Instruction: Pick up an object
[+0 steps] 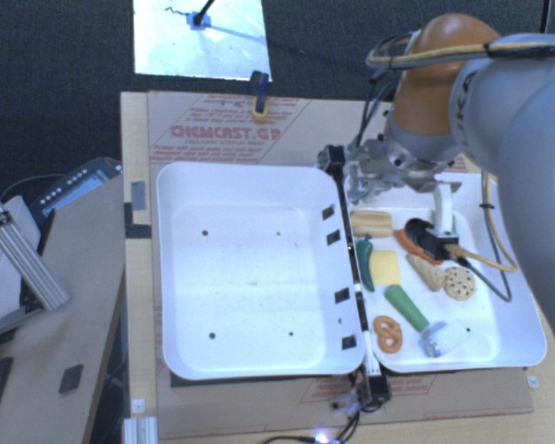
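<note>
Gripper (370, 187) first: it hangs at the end of the grey arm over the far left corner of the right bin (501, 326), and from this slant one cannot tell whether it is open or closed.

All the loose objects lie in that right bin. Nearest the camera, a clear plastic piece (440, 339) sits by the front wall, with a pretzel (387, 333) just to its left, close to the divide between the bins. A green cucumber (406, 306) lies at an angle just beyond them. Farther back, a round cookie (459, 284) rests beside a tan cone (425, 272), and left of these a yellow cheese block (385, 267) sits just beside a green chili (364, 265) that runs along the bin's left wall. An orange carrot (408, 241) lies behind the cheese block. Farthest of the lot, a tan bread roll (372, 222) lies crosswise just in front of the gripper and below it.

The left bin (250, 266) stands alongside, touching the right one along the shared edge. Both rest on a cardboard sheet (227, 129) with red print. Past it, a yellow and blue clamp (258, 96) stands at the sheet's far edge, before a shiny panel (166, 26).
</note>
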Controlling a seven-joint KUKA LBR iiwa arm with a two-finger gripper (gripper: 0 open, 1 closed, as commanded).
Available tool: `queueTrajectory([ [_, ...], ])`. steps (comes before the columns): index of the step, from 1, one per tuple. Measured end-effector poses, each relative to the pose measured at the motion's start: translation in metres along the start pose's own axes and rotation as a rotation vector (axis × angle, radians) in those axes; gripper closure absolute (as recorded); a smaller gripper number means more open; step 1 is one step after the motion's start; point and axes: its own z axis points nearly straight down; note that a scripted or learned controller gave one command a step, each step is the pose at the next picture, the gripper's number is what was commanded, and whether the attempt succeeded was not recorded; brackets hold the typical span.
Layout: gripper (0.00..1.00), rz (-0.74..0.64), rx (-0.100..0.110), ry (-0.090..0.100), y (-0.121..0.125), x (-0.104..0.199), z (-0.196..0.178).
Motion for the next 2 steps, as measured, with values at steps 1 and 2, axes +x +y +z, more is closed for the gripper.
queueTrajectory([
  [1, 1.0, 0.002, 0.008, 0.0, 0.019, 0.034, 0.025],
  [2, 1.0, -0.001, 0.007, 0.002, 0.046, 0.107, 0.047],
])
